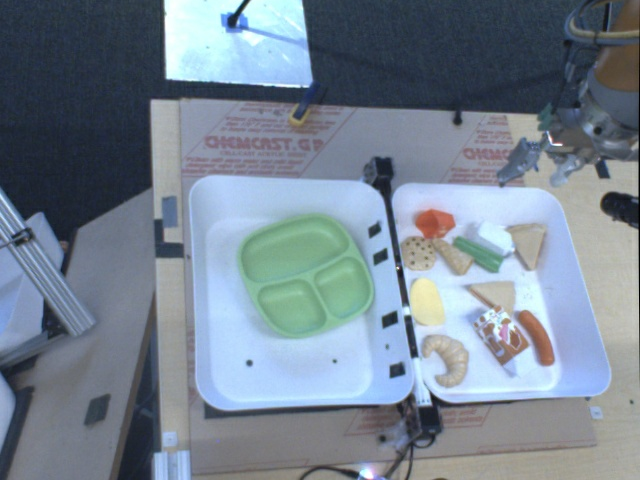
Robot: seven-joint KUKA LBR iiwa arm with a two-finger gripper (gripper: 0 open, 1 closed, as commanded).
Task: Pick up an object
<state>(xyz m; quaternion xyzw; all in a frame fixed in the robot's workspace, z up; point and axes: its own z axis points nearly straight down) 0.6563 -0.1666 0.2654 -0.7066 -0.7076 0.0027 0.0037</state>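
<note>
The right bin [585,298] holds several toy foods: an orange-red piece [435,222], a cookie [418,253], a green stick [479,252], a white block [494,236], a tan wedge [529,242], a yellow piece [428,301], a sandwich triangle [493,294], a croissant [446,358], a red packet [500,335] and a sausage [536,336]. My gripper [545,163] hangs above the bin's far right corner, open, fingers spread, nothing between them.
The left bin [225,368] holds a green divided tray [305,273]. A black divider [393,268] with clips runs between the bins. Cardboard lies under both bins. A silvery plate [238,28] sits at the back left.
</note>
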